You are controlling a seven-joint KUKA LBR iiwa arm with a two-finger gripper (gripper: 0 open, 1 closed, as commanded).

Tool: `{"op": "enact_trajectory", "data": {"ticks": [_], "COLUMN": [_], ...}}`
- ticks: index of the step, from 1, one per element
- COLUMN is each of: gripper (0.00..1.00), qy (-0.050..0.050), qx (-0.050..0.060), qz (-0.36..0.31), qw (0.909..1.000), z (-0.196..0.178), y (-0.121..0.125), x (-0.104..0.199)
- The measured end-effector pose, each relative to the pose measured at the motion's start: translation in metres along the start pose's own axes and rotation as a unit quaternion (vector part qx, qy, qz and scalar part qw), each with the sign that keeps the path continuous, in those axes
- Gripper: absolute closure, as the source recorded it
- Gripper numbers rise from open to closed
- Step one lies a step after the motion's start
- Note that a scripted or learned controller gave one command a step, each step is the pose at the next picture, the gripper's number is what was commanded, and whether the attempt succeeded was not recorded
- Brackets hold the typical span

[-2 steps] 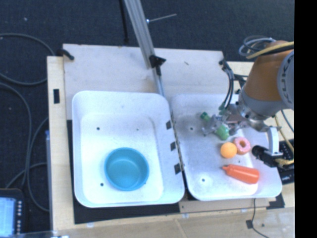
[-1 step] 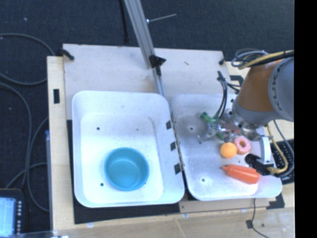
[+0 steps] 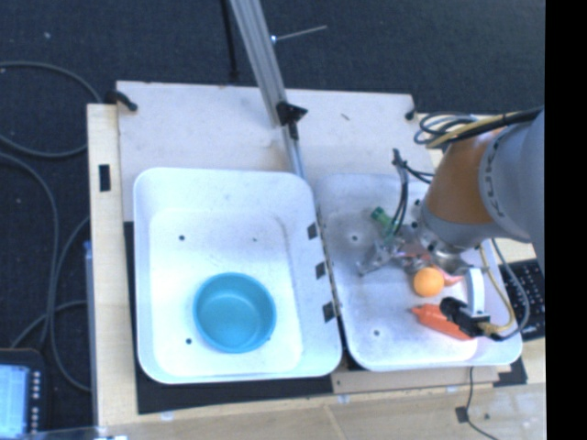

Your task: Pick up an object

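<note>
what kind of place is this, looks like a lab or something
Probably a robotics lab bench: two shallow white bins, a grey arm with an orange band, loose cables on dark floor.

We see the robot's arm [image 3: 514, 168], big and round like a fat grey tube. A wide orange band [image 3: 459, 186] wraps around it near the wrist. Yellow and black cables [image 3: 449, 126] loop over the top of it. Thin dark and green wires [image 3: 401, 195] hang down by the small silver gripper [image 3: 381, 255].
</note>
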State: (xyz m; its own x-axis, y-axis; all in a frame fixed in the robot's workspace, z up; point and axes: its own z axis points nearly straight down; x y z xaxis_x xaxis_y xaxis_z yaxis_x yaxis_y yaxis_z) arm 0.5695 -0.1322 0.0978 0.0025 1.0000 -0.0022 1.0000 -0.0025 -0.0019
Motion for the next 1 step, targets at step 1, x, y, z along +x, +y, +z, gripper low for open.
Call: {"op": "enact_trajectory", "data": {"ticks": [1], "gripper": [1.0], "qy": [0.0], "qx": [-0.005], "qz": [0.003], "qw": [1.0], "z": [-0.0155], "y": [0.0025], "x": [-0.0006]}}
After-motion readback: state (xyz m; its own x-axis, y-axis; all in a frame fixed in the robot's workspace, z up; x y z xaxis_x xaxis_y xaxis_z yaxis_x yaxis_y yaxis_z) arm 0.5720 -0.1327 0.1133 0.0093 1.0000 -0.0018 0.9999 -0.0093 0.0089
